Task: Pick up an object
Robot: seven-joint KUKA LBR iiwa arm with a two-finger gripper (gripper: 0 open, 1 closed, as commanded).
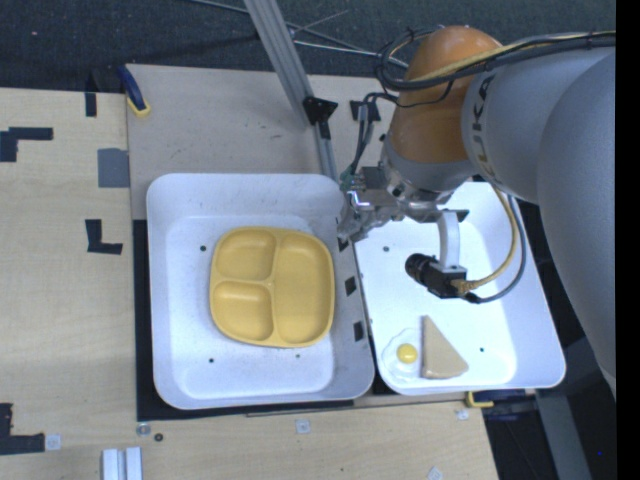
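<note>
Arm reaches in from the right w/ its orange band over the right bin. Tool sits at that bin's upper-left corner, near the divide btwn bins; can't tell its state. Left bin holds a yellow tray (three compartments). Right bin's front-left corner has a tan wedge just beside a yellow ball.
</note>
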